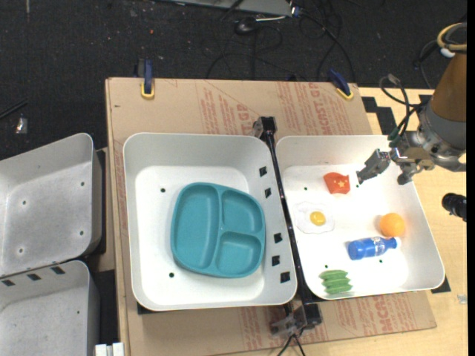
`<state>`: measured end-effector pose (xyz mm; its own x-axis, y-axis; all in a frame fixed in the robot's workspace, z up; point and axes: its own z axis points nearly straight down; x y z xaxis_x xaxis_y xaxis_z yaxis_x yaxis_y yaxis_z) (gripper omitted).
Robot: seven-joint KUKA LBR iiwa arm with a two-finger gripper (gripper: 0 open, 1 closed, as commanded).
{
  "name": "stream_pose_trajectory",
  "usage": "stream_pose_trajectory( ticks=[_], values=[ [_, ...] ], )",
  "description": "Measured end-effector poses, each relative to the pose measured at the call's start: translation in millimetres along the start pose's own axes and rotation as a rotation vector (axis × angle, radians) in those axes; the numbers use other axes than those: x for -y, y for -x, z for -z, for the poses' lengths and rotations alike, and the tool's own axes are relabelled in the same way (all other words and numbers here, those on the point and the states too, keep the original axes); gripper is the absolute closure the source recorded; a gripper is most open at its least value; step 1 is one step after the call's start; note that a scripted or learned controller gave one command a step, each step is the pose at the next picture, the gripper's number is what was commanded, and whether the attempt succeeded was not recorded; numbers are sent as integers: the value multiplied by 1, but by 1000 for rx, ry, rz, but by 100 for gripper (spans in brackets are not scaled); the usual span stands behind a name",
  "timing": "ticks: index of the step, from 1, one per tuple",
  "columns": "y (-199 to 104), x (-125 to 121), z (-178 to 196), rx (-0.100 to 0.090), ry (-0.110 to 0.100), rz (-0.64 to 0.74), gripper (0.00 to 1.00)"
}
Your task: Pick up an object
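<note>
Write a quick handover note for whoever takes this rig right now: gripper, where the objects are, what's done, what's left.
Gripper: over the right white bin's far right part, jaws apart, holding nothing.
Right bin: small red block nearest the gripper, toy fried egg, orange ball, blue plastic bottle lying on its side, green ridged toy at the near edge.
Left white bin: teal divided plate.
Done: nothing picked yet.
Left: descend, grasp one object, lift.

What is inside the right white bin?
Inside the right bin lie a red block, a fried egg toy, an orange ball, a blue bottle and a green pod. Nothing covers them.
</note>
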<state>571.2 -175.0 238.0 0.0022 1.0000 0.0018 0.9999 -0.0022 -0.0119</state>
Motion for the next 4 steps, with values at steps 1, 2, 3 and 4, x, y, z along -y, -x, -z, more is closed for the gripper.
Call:
stream_pose_trajectory(
  ticks=[1, 2, 3, 4],
  values=[
    [0, -2, 7, 3, 12, 3, 0],
    [4, 1, -56, 1, 6, 1, 0],
    [9, 3, -119, 1, 6, 0, 0],
    [8, 3, -148, 1, 9, 1, 0]
  ],
)
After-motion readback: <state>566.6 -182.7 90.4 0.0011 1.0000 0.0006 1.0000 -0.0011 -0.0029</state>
